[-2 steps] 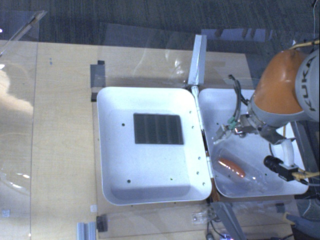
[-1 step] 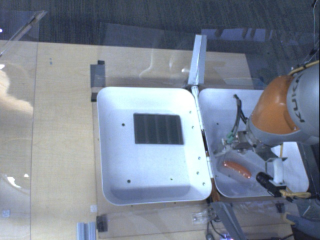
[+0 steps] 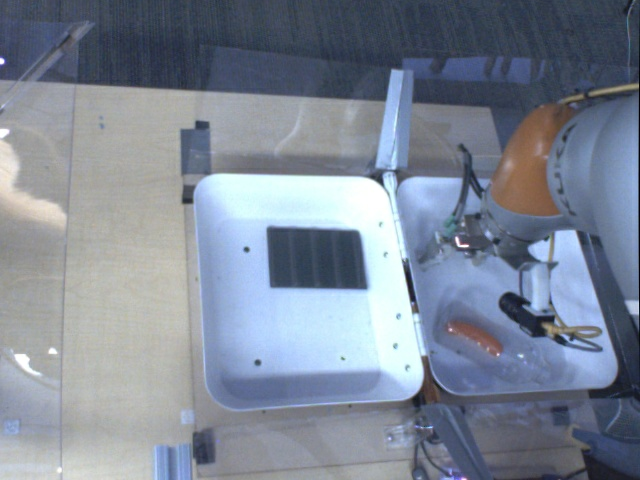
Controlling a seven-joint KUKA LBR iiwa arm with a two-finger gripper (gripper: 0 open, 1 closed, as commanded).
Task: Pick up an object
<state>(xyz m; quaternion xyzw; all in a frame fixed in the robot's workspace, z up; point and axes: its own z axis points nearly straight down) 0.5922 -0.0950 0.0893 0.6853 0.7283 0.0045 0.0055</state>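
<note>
While the arm [image 3: 560, 168] hangs over the right bin [image 3: 600, 373], the state of the jaws cannot be told. An orange sausage-shaped object [image 3: 474, 337] lies in that bin's near part. It is best approached from straight above, across its narrow width.

The arm [image 3: 600, 158] was a thick, rounded body of smooth grey metal, with a glossy orange band [image 3: 528, 163] curving round it above the wrist. Thin dark cables [image 3: 463, 183] looped beside the wrist, where a small red light [image 3: 462, 239] glowed on a grey housing.
</note>
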